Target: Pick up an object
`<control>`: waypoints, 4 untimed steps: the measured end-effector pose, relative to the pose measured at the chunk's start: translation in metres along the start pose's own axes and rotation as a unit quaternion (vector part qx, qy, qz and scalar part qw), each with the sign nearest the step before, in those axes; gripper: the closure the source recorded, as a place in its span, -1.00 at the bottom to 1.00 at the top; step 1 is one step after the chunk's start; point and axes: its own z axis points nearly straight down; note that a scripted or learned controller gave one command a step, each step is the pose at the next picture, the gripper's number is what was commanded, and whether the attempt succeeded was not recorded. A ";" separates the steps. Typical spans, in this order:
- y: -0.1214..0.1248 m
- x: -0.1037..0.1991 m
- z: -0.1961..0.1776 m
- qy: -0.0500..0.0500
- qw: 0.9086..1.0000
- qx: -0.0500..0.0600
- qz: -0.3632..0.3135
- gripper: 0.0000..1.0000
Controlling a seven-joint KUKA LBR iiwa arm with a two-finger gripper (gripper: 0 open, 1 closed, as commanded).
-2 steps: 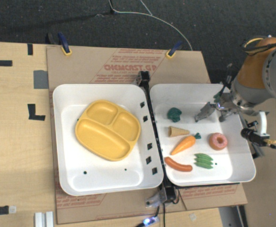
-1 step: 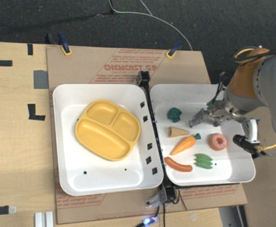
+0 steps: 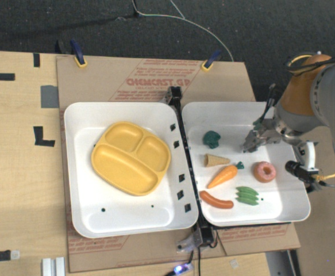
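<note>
Gripper [image 3: 251, 144] over right bin [image 3: 293, 211] near its far right corner (finger spread impossible to tell), just beyond pink donut [image 3: 265, 171]; carrot [image 3: 222, 176] lying left.

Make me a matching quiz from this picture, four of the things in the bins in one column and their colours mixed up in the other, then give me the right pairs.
Things:
1. divided plate in the left bin
2. doughnut
3. carrot
4. broccoli

Colours:
A. orange
B. dark green
C. yellow
D. pink

Pairs: 1-C, 2-D, 3-A, 4-B.

The doughnut, carrot and broccoli all lie in the right bin, where the gripper hangs above the floor near the broccoli.
</note>
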 end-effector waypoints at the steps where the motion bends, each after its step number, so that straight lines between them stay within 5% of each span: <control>1: 0.000 0.004 -0.063 0.002 1.000 0.000 0.000 1.00; 3: 0.005 0.015 -0.150 0.002 1.000 0.000 0.000 1.00; 4: -0.006 0.068 -0.152 0.003 1.000 0.002 -0.001 1.00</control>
